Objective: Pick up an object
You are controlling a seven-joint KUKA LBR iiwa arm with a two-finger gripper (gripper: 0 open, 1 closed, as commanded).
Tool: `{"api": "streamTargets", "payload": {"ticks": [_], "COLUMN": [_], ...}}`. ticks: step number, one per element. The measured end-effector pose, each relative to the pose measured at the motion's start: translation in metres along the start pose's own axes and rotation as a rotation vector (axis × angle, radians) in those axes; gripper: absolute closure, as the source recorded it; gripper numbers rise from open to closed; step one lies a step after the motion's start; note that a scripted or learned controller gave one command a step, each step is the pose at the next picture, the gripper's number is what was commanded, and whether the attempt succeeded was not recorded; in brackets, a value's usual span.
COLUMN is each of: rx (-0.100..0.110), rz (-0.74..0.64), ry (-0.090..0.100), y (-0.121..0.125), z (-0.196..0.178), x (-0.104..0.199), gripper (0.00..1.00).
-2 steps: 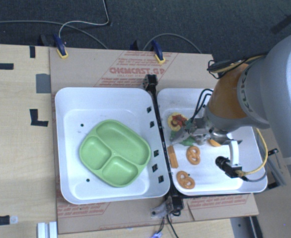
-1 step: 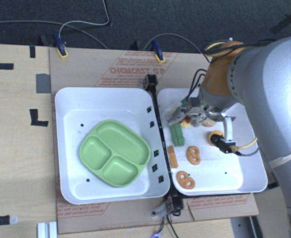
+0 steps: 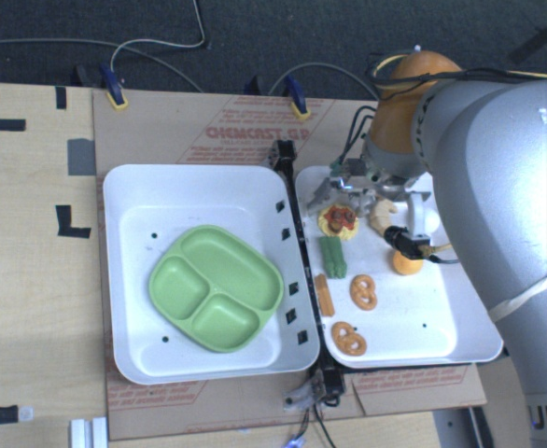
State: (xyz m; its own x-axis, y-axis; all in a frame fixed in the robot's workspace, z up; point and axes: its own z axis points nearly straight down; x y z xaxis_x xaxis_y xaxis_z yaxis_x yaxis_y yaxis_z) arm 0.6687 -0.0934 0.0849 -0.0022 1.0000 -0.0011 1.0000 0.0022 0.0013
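Two white bins sit on the cardboard-topped bench; my gripper (image 3: 348, 199) hangs low in the right bin (image 3: 441, 339), over the yellow-and-red toy (image 3: 338, 220). I judge this the descent to grasp; whether anything is caught yet, I cannot tell.

Even, bright overhead light is washing both white bins (image 3: 124, 250), nearly bleaching their floors. The green tray (image 3: 216, 287) is casting only a faint, soft shadow. The grey arm (image 3: 497, 175) is catching a broad sheen, and the whole picture is looking slightly soft and grainy.
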Motion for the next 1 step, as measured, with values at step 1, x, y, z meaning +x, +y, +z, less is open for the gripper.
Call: {"api": "streamTargets", "payload": {"ticks": [1], "rx": [0.0], "rz": [0.001], "ry": [-0.001], "y": [-0.0166], "z": [-0.0006], "x": [-0.0095], "gripper": [0.0]}}
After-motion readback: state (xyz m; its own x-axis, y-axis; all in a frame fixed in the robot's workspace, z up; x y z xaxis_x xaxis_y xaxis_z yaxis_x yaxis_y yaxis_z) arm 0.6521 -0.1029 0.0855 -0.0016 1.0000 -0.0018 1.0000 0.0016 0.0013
